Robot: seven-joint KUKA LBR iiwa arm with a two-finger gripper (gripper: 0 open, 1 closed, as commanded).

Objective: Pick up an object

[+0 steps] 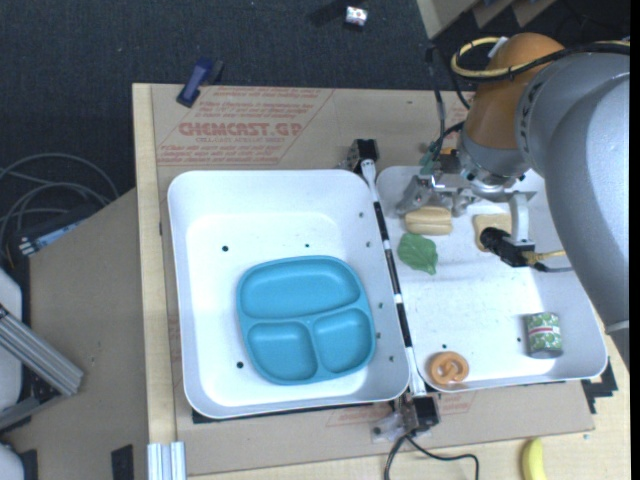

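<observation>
Gripper (432,200) is lowered into the far left corner of the right bin (480,308), directly above a tan bread-like piece (428,221); its metal parts appear to meet the piece's far edge, but whether it is released or clenched on anything cannot be told from this angle. Grey arm (580,158) enters from the right and bends steeply down, its orange band (500,98) sitting just above the wrist, so the tool points nearly straight down at the bin floor.

Candidate objects all lie in the right bin: the tan piece under the tool, a green leafy item (419,252) just near of it, a small green can (543,333) at the near right, and an orange ring-shaped item (448,368) against the near wall. A blue divided tray (305,318) rests alone in the left bin (210,218).

Judgement: the descent over the tan piece suggests a grasp attempt there; nothing is yet lifted.
</observation>
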